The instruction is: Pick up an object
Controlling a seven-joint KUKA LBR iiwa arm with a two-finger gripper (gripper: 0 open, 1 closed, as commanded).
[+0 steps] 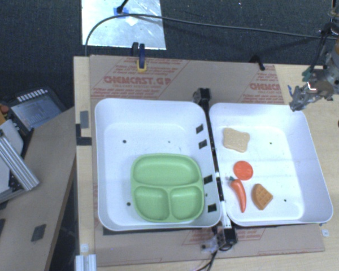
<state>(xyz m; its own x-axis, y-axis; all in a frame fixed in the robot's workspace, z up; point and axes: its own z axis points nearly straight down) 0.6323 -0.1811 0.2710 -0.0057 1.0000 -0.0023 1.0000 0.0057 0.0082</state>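
A pale slice of bread (235, 139), a red tomato (243, 170), an orange-red chili (239, 195) and a tan cracker (261, 196) are seen in the right bin (305, 151). The gripper (299, 101) is poised beyond the bin's far right corner, well apart from them; nothing is held, and its opening cannot be told.

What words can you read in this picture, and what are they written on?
"CHEMCAST GP" in red, on the brown sheet under the two white bins, at its back left.
The same red print repeats at the sheet's back right and along its front edge, but there it is slanted, partly covered and too blurred to read for sure.
The dark device on the left has marks too small to read.
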